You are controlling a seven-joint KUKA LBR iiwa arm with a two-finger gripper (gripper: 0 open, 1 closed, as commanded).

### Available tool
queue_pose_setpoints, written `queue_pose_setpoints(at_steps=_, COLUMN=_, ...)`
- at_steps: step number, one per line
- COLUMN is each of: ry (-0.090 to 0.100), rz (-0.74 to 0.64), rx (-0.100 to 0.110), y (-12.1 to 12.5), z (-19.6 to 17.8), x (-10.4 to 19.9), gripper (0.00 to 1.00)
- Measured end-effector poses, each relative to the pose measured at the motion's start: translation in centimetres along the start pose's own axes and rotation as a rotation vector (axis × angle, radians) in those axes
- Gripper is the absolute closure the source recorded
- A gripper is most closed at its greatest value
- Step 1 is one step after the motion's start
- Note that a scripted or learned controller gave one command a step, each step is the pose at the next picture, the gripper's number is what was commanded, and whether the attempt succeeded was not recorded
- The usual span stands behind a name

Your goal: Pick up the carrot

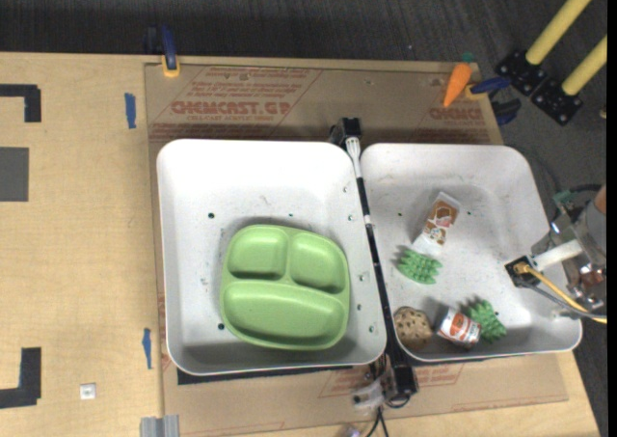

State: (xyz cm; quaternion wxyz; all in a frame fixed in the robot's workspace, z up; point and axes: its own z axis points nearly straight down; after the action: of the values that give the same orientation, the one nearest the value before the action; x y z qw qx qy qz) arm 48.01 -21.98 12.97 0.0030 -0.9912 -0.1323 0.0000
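Observation:
The carrot (456,84) is small and orange with a green top. It lies on the cardboard sheet behind the right bin (501,170), near that bin's far right corner, outside both bins. My gripper (569,271) sits at the right bin's right rim, far in front of the carrot and well apart from it. The arm's wrist hides much of the gripper at the frame's edge. Nothing is visibly held.
The right bin holds a small carton (440,219), a green leafy toy (419,264), a cookie (413,326), a red-and-white can (459,329) and another green toy (487,319). A green divided plate (286,286) lies in the left bin (193,184). Yellow poles (569,11) stand at the far right.

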Motion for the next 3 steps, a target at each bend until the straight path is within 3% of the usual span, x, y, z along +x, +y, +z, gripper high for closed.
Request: queue_pose_setpoints(at_steps=3, ry=0.0, rz=0.0, rx=0.0, y=0.0, z=0.0, x=0.0, gripper=0.0)
